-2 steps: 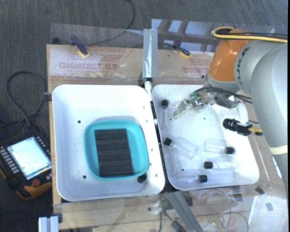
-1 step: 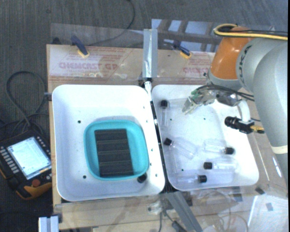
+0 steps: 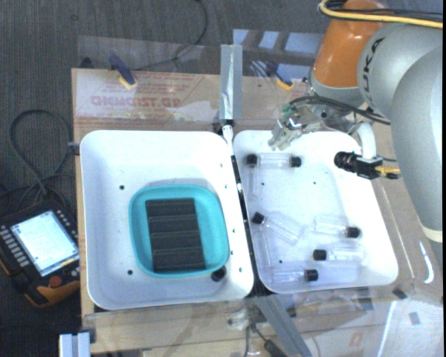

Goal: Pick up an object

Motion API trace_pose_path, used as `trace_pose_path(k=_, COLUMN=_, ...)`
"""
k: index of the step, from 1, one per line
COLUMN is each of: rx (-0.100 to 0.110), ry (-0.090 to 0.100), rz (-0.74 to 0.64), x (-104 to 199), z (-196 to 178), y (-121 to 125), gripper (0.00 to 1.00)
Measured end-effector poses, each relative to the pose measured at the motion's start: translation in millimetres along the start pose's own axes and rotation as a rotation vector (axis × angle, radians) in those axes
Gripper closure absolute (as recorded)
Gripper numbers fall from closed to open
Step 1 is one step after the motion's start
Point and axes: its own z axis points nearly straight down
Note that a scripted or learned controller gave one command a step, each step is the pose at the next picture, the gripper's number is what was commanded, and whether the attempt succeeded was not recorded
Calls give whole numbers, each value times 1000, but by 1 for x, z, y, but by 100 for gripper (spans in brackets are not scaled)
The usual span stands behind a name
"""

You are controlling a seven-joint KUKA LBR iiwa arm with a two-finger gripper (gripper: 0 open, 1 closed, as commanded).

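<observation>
Candidate objects: clear vials with black caps, all lying flat in the right bin [image 3: 386,268].

- Far vial [image 3: 272,161] lies along the far wall, toward the bin's left corner. There is a black cap [image 3: 251,159] at its left end and a second cap [image 3: 295,161] at its right. We cannot tell whether this is one vial or two.
- Slanted vial [image 3: 281,229] lies left of centre, with its cap toward the far left.
- Right vial [image 3: 333,227] lies beside it, with its cap on the right.
- Two near vials [image 3: 342,255] [image 3: 288,277] lie close to the near wall.

Gripper [image 3: 286,134] hangs over the far wall of the right bin, just beyond the far vial. We cannot tell its state, released or clenched, and we cannot make out any contact with the vial.

Left bin [image 3: 97,162] holds a teal tray [image 3: 140,207] with a black ribbed block [image 3: 175,234] inside it. A small black piece [image 3: 218,274] sits at the tray's near-right corner.

Writing:
- The board [image 3: 156,101] beyond the left bin carries faint red lettering, too washed out to read.
- The arm [image 3: 412,88] has dark letters on its grey shell beside the orange band [image 3: 346,50]. They are partly cut off, so we do not log a reading.
- The pendant [image 3: 37,245] on the floor, left of the bench, has a lit screen with text too small to read.
</observation>
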Motion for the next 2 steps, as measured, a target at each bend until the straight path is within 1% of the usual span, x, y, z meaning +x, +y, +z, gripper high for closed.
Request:
trace_pose_path(k=1, rx=3, ry=-3, rz=492, x=-40, z=-45, y=-11, gripper=100)
trace_pose_path(k=2, rx=3, ry=-3, rz=492, x=-40, z=-45, y=-11, gripper=0)
